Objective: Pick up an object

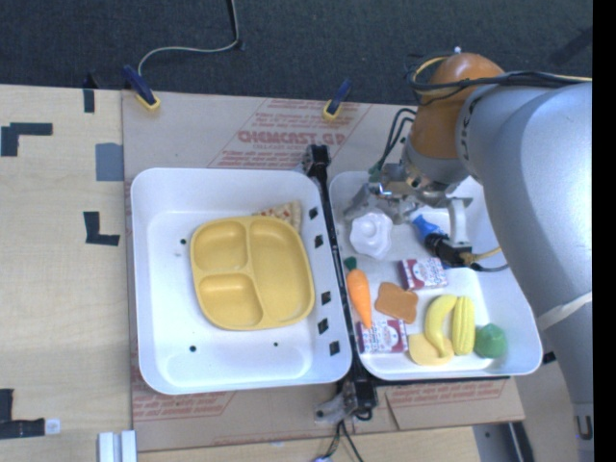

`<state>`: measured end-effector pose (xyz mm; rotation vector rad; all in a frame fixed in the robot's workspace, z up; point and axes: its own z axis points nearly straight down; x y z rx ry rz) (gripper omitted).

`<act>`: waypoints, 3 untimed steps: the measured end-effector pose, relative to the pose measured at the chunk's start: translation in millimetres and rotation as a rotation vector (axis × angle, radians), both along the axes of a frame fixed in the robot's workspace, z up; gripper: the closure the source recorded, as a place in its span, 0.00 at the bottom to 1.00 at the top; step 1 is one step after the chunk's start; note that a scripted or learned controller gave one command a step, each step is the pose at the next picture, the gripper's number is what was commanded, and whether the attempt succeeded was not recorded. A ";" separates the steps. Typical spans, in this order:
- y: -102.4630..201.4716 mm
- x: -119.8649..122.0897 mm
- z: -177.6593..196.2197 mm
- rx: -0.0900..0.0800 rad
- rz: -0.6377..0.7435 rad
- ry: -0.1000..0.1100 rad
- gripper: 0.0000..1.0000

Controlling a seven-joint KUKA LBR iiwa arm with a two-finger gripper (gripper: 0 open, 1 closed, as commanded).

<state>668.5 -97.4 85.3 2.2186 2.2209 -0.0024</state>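
**Arm low over the right bin's far end**

Grey arm casing fills the right side, closest to the lens, its orange band above the wrist. Its jaws sit at the far end of the right white bin, just above a white rounded plastic object; whether they are open or closed cannot be told. Outward lie a small red-and-white carton, an orange carrot, a tan bread-like slice, a second red-and-white packet, yellow bananas and a green lumpy item. The left white bin holds a yellow three-section plastic tray. Both bins rest on the cardboard-covered surface.
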 end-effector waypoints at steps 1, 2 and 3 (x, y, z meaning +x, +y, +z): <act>0.0 0.0 0.0 0.000 0.000 0.000 0.00; -3.8 0.1 0.1 0.000 0.000 0.000 0.00; 1.4 0.0 0.0 0.000 -0.001 0.000 0.00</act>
